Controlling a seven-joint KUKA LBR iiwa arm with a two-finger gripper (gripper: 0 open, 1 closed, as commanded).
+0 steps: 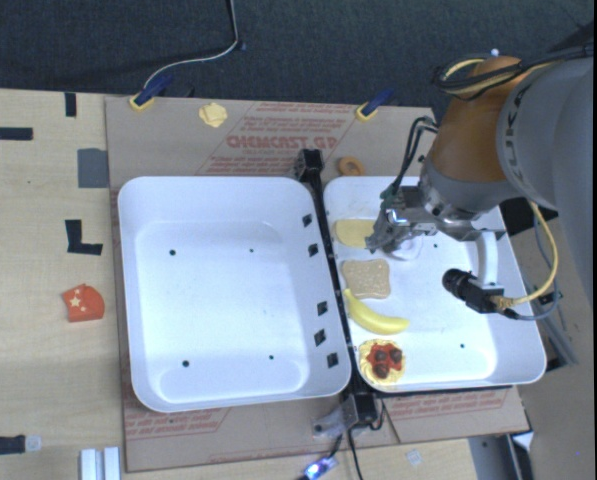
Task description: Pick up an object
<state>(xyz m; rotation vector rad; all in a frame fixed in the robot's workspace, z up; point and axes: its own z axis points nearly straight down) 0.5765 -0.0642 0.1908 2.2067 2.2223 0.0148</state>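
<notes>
Wooden bench under a brown cardboard sheet (pixel 278 138), bearing two shallow white bins side by side, seen from above at a slant. Left bin (pixel 148 368) filling the centre of the frame. Right bin (pixel 518 363) holding four pieces along its left side: pale yellow slice (pixel 352 233) uppermost, slice of bread (pixel 367 279) below it, banana (pixel 375 317) lower again, small pizza (pixel 381 360) at the bottom corner. Grey and orange arm reaching in from upper right, gripper (pixel 390 230) hovering just beside the yellow slice and above the bread; cannot tell how the claw is set. Red toy (pixel 84 303) lying at far left on the bench.
</notes>
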